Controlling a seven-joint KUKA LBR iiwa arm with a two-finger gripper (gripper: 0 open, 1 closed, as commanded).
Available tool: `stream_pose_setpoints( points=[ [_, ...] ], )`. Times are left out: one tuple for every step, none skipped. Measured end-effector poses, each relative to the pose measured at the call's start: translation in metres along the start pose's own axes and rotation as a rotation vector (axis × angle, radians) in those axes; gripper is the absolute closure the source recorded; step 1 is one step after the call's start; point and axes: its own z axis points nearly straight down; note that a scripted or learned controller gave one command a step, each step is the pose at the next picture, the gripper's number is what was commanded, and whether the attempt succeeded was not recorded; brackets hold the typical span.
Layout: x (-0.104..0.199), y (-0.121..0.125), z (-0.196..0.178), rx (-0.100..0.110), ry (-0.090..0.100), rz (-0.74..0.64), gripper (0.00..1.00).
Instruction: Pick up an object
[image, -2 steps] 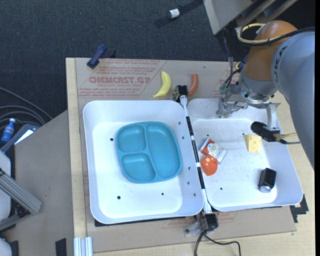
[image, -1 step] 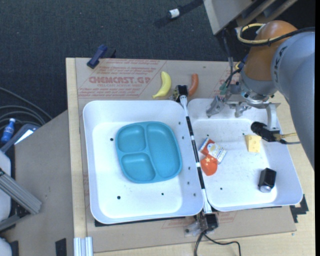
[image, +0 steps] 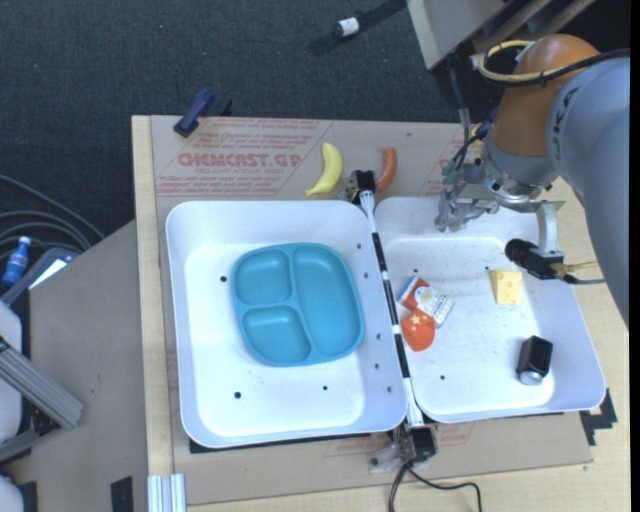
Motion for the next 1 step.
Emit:
stream_pose_setpoints(
  points=[
    [0.0,-0.0001,0.0001,0.0,0.0,0.0,0.0]
  ],
)
